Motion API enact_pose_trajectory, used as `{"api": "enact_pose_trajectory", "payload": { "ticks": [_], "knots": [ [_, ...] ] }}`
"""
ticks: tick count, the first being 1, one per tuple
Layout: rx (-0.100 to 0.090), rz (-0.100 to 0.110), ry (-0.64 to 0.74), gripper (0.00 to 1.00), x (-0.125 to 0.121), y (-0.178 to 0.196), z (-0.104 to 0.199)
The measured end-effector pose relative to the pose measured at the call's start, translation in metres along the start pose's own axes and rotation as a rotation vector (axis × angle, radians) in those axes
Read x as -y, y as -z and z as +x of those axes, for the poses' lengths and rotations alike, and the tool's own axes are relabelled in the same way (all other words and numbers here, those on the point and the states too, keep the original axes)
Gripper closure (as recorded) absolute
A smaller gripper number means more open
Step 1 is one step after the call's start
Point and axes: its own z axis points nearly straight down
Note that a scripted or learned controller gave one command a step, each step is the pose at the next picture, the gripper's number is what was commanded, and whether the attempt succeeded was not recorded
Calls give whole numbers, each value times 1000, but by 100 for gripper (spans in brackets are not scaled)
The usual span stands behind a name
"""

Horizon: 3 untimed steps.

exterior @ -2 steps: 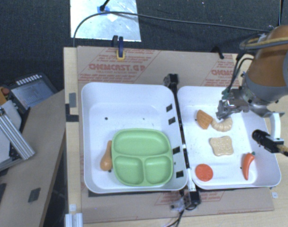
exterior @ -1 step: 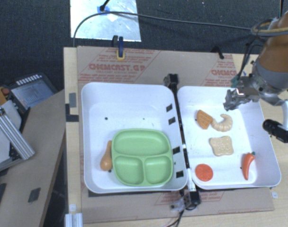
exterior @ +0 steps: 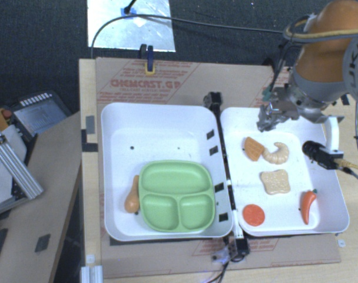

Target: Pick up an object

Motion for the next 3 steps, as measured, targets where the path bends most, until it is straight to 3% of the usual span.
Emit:
{"api": "enact_pose_trajectory", "payload": {
  "ticks": [3],
  "knots": [
    [-1,2,0,100,-22,-10,140]
  ]
}}
